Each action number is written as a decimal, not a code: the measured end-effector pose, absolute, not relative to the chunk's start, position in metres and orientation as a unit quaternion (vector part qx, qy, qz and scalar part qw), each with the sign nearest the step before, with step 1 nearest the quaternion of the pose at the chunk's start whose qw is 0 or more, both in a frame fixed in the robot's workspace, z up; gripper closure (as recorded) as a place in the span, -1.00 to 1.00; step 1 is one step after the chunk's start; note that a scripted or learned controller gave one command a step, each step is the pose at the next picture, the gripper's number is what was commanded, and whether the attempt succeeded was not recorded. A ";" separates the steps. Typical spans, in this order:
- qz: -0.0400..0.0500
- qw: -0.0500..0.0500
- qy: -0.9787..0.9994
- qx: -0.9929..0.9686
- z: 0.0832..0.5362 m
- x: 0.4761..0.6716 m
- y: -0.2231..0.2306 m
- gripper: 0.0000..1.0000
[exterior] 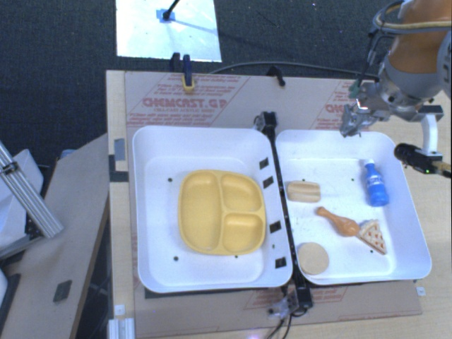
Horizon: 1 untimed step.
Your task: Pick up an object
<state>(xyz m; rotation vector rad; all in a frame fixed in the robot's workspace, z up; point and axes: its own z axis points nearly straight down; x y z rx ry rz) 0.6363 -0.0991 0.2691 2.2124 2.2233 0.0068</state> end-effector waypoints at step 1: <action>0.000 0.000 0.710 0.705 0.272 0.612 -0.050 1.00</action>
